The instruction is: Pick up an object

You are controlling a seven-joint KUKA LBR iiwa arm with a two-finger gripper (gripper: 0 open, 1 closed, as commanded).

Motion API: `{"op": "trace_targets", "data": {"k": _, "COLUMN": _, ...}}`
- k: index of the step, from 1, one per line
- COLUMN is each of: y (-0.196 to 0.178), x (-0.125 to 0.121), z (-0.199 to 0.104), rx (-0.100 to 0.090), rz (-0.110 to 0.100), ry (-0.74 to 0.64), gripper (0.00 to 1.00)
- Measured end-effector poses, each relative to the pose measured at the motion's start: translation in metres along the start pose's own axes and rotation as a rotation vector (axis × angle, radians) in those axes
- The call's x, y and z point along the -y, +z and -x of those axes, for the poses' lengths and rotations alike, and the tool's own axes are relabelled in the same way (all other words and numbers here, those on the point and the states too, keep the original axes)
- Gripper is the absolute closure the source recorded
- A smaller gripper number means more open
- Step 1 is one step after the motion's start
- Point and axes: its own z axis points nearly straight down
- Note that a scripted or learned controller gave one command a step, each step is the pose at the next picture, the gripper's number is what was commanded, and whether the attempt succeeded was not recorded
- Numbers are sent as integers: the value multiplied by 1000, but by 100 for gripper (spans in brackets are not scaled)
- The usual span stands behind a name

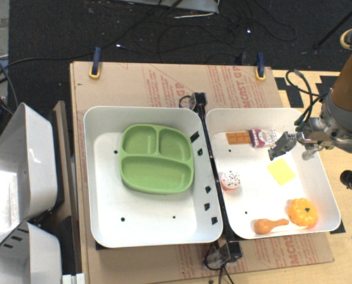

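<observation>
Gripper [295,148] over the right bin [329,185].
Fingers spread, pinching nothing, above the yellow square [281,172].

Your gripper [295,147] hangs over the right bin [255,120], and just below it lies the yellow square [281,171], with bare white floor beyond that toward the bin's middle. To its left the wrapped snack [254,138] crowds the top wall, while the orange pumpkin [302,212] and orange gourd [269,225] fill the corner well below. Farther left, the pink cupcake [230,180] sits by the divider, and the green tray [157,159] takes up the left bin [105,218].
</observation>
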Motion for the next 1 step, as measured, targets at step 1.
{"op": "trace_targets", "data": {"k": 1, "y": -6, "x": -2, "z": -1, "rx": 2, "rz": 12, "ry": -3, "gripper": 0}}
